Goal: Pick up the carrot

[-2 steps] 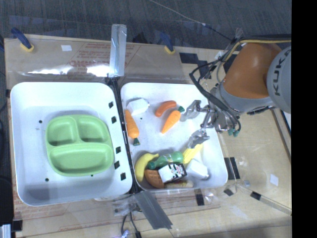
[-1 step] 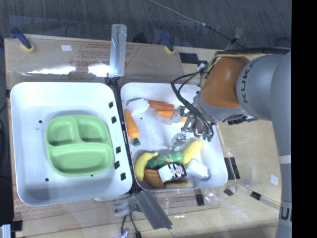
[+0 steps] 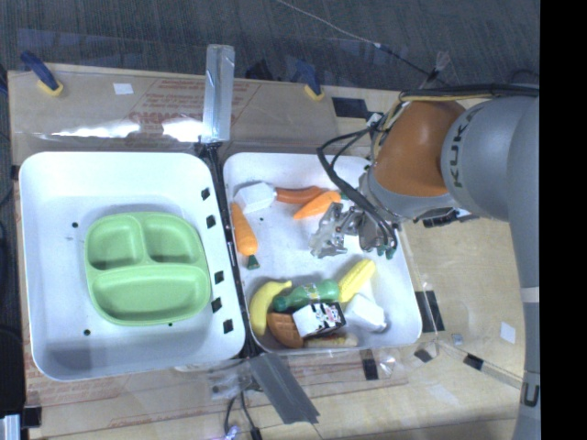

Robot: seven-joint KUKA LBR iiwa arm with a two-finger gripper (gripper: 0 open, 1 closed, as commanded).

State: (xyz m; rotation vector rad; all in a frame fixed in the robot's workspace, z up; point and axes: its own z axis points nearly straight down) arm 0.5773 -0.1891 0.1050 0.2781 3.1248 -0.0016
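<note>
Three long orange plastic carrots [image 3: 243,230] lie in the right shallow white bin [image 3: 275,168]; one green three-part plate [image 3: 145,266] sits in the left. The metal hand [image 3: 341,231] hovers nearby, grip state unclear.

Two white bins: the left bin [image 3: 37,246] and the right bin [image 3: 404,291]. One green divided plate [image 3: 145,267]. Three orange carrot-like pieces: one by the divider [image 3: 244,234], one long [image 3: 298,193], one short [image 3: 316,206]. One banana [image 3: 264,302]. One corn cob [image 3: 356,278]. One white block [image 3: 256,196]. The pile at the front cannot be counted.
</note>
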